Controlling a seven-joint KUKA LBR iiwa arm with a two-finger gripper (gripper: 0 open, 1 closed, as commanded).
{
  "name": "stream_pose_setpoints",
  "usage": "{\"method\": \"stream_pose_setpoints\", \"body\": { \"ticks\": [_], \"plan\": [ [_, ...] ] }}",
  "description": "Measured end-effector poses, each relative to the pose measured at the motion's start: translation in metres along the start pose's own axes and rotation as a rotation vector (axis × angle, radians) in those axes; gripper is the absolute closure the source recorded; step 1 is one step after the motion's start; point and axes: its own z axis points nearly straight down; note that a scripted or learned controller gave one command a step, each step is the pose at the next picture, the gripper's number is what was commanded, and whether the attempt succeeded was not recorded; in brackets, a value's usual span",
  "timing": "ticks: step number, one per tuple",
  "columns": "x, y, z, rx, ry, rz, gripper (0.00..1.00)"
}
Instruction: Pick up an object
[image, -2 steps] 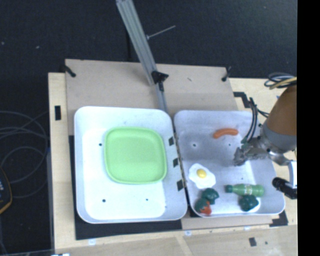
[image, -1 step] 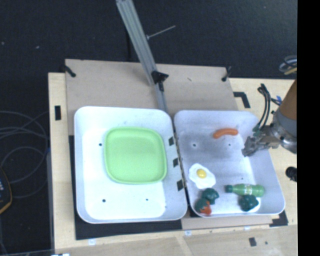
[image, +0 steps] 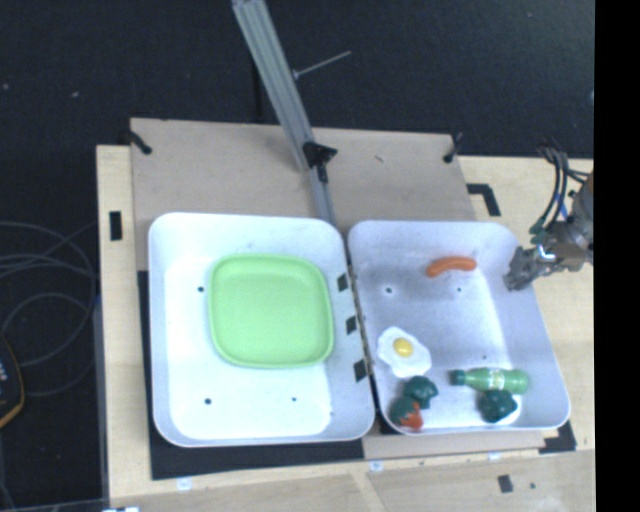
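Likely light and stiff, the orange sausage (image: 451, 266) is best pinched across its narrow middle; whether the tool (image: 522, 272) is spread, I cannot tell

we're seeing even, fairly bright overhead light on the two white bins (image: 180, 330), which look a bit washed out with faint speckled glare; shadows are soft and short, the dark floor swallows detail, and everything's slightly soft and low-resolution.

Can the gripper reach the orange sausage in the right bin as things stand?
Probably yes. The gripper sits at the right bin's right rim, and the sausage lies alone with bare floor between.
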Motion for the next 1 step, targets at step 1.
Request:
{"method": "stream_pose_setpoints", "body": {
  "ticks": [1],
  "plan": [
    [-0.0006,0.0008,-0.0348,0.003,0.001,0.0,1.0]
  ]
}}
